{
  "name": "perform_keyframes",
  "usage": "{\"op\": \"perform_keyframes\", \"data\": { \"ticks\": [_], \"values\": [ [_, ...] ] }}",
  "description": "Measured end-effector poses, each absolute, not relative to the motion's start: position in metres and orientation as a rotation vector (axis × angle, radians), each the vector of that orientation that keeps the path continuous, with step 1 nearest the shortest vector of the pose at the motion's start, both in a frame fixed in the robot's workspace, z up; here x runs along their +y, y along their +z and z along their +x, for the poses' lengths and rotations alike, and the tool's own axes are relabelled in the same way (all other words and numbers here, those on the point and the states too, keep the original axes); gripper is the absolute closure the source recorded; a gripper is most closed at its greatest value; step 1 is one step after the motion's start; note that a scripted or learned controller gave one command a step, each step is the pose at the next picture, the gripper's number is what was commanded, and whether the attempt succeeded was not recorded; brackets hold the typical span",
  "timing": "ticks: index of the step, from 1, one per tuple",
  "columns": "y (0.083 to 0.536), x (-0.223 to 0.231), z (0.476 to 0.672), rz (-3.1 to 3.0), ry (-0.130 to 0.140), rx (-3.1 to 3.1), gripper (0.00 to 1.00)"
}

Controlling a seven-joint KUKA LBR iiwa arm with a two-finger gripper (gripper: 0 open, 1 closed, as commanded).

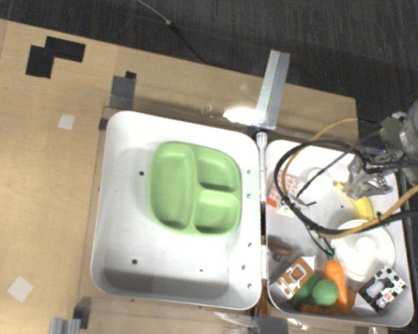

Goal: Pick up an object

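Note:
The arm comes in from the upper right, its orange band above a grey wrist, with black and yellow cables looping below it. My gripper [363, 180] hangs low over the back of the right bin [406, 314]. A small yellow object [363, 206] lies just below the gripper's tip; whether they touch is unclear. Toward the front of that bin lie an orange carrot [338, 280], a green ball [323, 292], a brown and white box [295, 275], a white cup [360, 252] and a black and white block [383, 288]. A red and white packet [284, 184] leans by the bin's left wall.
The left bin [110, 257] holds a green divided plate [193, 187]. A metal post [272, 93] stands behind the seam between the bins. Cables [305, 210] drape across the middle of the right bin. Tan bench surface spreads to the left.

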State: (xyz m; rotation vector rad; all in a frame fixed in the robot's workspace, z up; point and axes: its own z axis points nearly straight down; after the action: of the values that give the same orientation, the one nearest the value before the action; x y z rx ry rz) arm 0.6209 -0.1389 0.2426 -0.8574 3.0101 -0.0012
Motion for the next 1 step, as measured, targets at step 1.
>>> {"op": "perform_keyframes", "data": {
  "ticks": [1],
  "values": [
    [0.1862, -0.2041, 0.6464, -1.301, -0.005, 2.851, 1.0]
  ]
}}
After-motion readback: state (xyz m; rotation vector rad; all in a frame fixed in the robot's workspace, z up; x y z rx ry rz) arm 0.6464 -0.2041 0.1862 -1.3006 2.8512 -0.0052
